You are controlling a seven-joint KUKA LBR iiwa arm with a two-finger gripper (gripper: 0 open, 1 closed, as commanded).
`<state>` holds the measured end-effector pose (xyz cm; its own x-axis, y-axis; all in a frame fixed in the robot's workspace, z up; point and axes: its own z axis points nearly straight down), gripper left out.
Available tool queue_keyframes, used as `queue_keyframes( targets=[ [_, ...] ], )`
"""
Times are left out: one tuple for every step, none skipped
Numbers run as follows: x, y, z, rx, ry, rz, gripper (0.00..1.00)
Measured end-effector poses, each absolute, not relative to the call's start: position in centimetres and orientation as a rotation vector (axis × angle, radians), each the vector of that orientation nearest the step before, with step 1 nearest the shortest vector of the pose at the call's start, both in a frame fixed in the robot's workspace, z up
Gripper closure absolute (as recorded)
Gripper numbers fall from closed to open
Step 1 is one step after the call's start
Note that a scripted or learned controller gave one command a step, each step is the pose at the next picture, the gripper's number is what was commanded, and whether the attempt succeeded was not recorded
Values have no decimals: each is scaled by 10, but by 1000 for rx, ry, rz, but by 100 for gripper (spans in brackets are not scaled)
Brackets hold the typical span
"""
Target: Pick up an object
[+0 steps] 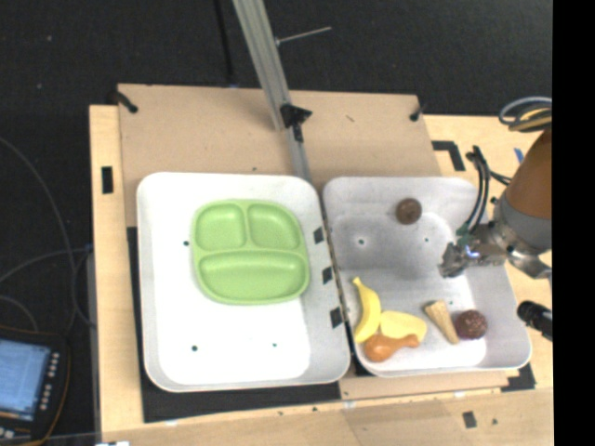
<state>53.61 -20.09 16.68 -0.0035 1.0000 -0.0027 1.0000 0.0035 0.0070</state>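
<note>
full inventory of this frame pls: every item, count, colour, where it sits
left bin: 1, white, left half of the bench
right bin: 1, white, right half of the bench
divided plate: 1, light green, three compartments, upper part of the left bin
round ball: 1, dark brown, top of the right bin
banana: 1, yellow, lower left of the right bin
flat yellow piece: 1, yellow, right of the banana, touching it
orange piece: 1, orange, below the banana, at the bin's front wall
cone: 1, tan, lower right of the right bin
dark ball: 1, dark reddish brown, right of the cone
gripper: 1, grey metal, over the right bin's right side
</note>
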Motion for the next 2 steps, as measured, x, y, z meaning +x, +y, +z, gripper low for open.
queue_keyframes(
  targets=[
    [543, -211, 221, 2213, 2219, 4, 100],
    [545, -213, 276, 2212, 2220, 4, 100]
  ],
)
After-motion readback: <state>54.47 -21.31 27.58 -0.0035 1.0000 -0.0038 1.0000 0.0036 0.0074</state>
